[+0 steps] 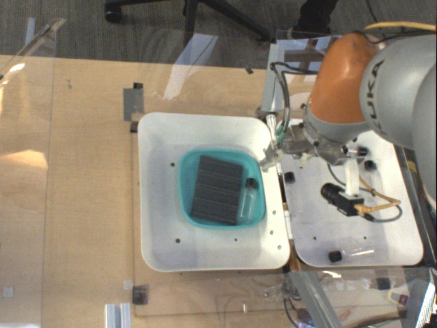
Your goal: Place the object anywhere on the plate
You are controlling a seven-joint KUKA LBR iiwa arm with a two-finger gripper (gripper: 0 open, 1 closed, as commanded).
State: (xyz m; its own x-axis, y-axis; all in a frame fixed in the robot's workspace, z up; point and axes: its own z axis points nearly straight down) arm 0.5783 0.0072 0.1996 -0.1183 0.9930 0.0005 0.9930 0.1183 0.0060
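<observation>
Lying flat on teal plate (186, 183): dark ridged block (216, 190); gripper state unclear.

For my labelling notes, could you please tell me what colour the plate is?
Teal; the plate shows best in the camera view, with a dark ribbed block lying on it.

Two white bins: one left (157, 203), one right (403, 231). One teal plate (188, 176) in the left bin, bearing one dark ribbed block (217, 190) and one small clear bottle (248, 198). One arm (382, 80) over the right bin.
</observation>
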